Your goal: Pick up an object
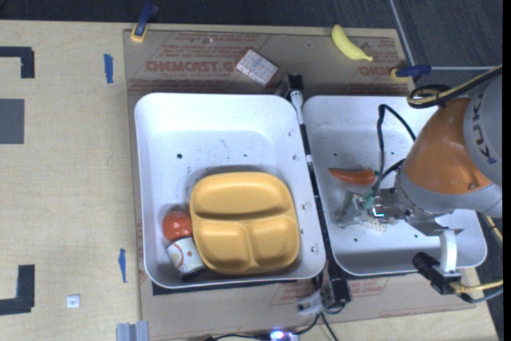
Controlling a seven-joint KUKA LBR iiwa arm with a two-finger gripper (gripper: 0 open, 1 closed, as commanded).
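In the right bin (343, 120) lies an orange carrot-shaped piece (351, 174), near the bin's middle. My gripper (361, 212) is low in this bin, just in front of the carrot piece, with the orange-banded arm (447, 160) coming in from the right. A small pale speckled thing (372, 224) lies right under the gripper. The left bin (215, 112) holds a yellow divided tray (243, 220), a red ball-like object (176, 224) and a small white-and-orange cup (185, 254) at its front left.
Behind the bins, a yellow banana (350, 43) and a small patterned box (256, 66) lie on the cardboard sheet. Blue clamps (144, 20) (411, 72) hold the sheet's far corners. Cables (435, 92) loop above the arm.
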